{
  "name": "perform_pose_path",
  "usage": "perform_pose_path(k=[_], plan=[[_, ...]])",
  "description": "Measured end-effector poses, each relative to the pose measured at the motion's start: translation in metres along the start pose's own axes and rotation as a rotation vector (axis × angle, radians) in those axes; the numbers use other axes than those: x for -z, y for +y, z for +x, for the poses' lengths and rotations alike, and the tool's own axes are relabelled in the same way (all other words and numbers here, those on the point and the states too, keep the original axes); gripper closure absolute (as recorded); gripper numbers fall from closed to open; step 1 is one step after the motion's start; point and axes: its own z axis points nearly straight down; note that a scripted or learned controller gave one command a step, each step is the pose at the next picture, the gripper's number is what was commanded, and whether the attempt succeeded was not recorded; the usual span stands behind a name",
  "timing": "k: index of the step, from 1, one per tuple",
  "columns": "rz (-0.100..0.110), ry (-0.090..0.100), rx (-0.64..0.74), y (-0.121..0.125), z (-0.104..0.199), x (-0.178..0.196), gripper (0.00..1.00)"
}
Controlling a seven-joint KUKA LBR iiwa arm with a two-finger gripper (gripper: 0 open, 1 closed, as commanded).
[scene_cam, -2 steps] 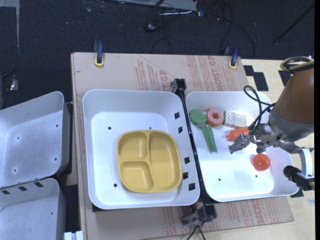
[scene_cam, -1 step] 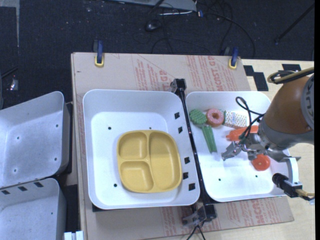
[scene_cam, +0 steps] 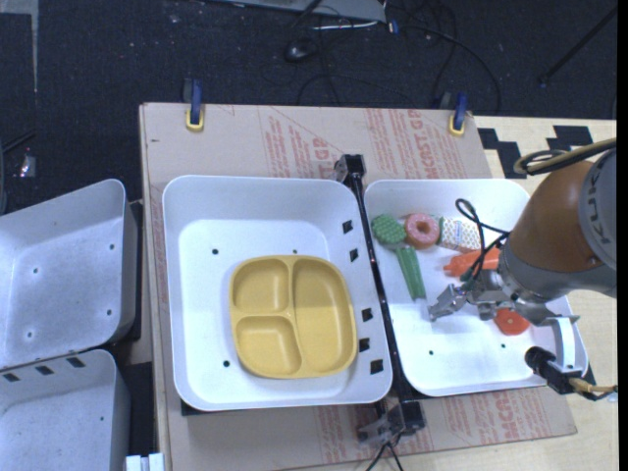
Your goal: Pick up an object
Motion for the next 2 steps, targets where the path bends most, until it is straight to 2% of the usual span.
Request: perform_pose_path(k=[1, 2], plan=[[-0.003, -0.001, -0.001, 0.001, 0.000, 0.011, 1.00], [-0.008, -0.003, 0.004, 0.002, -0.001, 0.074, 1.00]])
